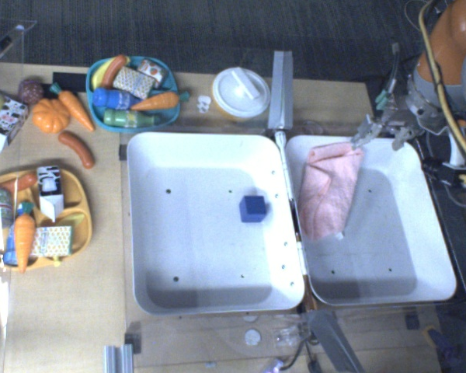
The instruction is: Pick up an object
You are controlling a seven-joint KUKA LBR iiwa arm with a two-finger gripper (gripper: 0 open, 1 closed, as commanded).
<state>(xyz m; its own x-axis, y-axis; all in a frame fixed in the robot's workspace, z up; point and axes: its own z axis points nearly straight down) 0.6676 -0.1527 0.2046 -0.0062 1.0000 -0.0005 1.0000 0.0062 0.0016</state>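
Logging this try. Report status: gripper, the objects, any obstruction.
Gripper at right bin's far edge, touching pink cloth. Blue cube alone in left bin. No obstruction.

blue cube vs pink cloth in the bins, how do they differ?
The blue cube is small, rigid and boxy; the pink cloth is larger, soft and crumpled. The cube sits mid-floor in the left bin; the cloth drapes in the right bin against its left wall. Both lie in white bins.
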